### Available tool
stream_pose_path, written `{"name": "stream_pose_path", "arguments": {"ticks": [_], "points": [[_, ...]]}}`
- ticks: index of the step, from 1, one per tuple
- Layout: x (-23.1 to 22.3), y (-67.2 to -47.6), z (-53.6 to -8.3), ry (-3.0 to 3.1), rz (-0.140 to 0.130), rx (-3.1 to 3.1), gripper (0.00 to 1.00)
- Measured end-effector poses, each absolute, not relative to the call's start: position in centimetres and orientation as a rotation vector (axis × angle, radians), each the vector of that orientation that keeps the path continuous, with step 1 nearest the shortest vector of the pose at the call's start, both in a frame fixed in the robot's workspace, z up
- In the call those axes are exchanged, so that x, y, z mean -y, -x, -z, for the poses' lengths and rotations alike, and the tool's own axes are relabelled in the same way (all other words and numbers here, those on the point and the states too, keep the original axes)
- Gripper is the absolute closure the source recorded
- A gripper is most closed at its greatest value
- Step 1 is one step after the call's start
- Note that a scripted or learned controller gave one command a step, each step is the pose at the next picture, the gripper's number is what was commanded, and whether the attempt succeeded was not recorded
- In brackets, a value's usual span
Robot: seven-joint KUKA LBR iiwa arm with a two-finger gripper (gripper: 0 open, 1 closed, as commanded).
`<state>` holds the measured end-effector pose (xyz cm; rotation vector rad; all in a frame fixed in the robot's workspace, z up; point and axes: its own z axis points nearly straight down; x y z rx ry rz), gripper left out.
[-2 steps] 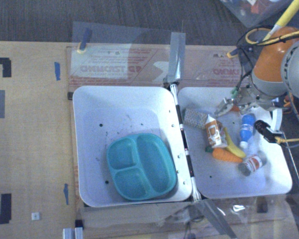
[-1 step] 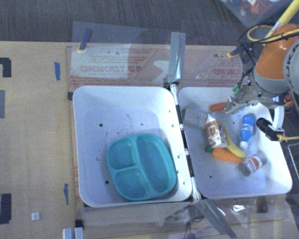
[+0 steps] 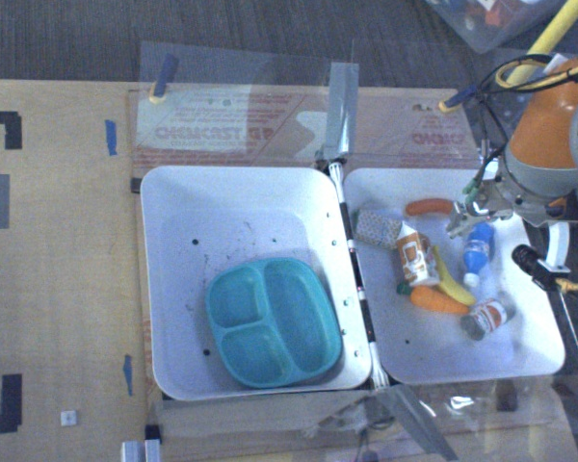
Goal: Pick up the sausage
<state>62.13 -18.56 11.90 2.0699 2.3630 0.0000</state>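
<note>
The sausage (image 3: 430, 206) lies lengthwise along the right bin's (image 3: 549, 349) far edge, just left of the gripper (image 3: 470, 212); its grip state I cannot tell.

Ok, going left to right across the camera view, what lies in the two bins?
Teal three-compartment plastic plate → grey textured sponge-like block → small orange-and-white carton → orange-red sausage → blue plastic bottle → grey two-finger gripper area omitted.

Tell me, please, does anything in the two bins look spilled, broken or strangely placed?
Nothing looks spilled or broken. In the right bin, the can, the small carton and the blue bottle all lie on their sides. The left bin has dark specks on its floor.
</note>
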Motion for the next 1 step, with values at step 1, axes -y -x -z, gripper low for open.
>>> {"name": "stream_pose_path", "arguments": {"ticks": [1], "points": [[16.37,-60.60,-16.67,-1.923,-0.001,-2.483,1.00]]}}
